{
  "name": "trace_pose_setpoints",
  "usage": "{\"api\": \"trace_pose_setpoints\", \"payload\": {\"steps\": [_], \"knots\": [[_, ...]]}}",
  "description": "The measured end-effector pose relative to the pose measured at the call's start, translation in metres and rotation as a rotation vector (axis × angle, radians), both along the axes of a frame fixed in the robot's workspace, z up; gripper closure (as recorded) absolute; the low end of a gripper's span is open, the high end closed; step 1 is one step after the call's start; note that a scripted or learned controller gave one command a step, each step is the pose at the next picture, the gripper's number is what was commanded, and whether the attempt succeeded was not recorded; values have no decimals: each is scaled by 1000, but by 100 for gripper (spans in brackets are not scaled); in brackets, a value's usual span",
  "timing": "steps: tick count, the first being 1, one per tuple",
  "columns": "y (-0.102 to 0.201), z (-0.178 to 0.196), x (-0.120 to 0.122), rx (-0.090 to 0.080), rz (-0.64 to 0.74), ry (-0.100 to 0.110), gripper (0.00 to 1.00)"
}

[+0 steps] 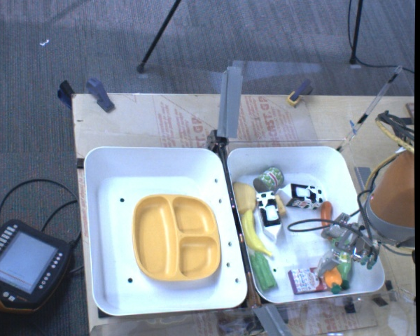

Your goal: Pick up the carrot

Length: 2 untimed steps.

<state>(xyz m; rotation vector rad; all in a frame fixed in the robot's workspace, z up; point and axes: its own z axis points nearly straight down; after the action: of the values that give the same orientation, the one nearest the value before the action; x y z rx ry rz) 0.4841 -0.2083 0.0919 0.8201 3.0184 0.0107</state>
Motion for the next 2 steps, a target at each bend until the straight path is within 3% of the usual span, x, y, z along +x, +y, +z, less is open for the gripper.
{"api": "trace_pose_setpoints", "payload": {"steps": [1, 2], "knots": [[-1, 7, -1, 7, -8, 10, 100], [-4, 86, 13, 2, -421, 22, 100]]}}
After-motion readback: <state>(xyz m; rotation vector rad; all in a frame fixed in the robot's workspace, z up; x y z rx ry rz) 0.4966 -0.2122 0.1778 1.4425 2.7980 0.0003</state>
